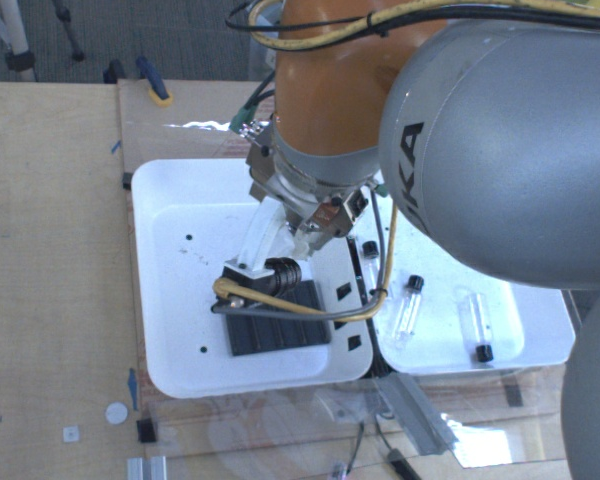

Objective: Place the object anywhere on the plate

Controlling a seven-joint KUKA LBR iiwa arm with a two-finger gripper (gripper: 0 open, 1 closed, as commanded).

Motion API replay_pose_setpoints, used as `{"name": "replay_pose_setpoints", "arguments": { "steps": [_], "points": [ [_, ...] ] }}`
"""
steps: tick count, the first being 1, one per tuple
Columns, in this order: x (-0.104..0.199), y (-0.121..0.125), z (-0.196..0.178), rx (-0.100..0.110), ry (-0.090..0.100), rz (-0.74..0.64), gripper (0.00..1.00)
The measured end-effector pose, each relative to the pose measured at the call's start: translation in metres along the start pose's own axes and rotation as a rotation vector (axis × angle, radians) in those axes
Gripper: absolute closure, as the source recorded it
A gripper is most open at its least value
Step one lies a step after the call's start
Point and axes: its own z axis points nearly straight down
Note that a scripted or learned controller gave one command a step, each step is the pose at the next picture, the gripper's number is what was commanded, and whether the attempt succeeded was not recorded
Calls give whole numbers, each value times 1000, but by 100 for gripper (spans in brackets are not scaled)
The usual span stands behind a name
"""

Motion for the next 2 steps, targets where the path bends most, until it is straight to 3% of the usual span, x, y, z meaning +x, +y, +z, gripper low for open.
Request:
{"name": "replay_pose_setpoints", "arguments": {
  "steps": [1, 2],
  "points": [
    [47, 81, 72, -1, 1, -218, 100],
    [83, 92, 68, -2, 2, -78, 100]
  ]
}}
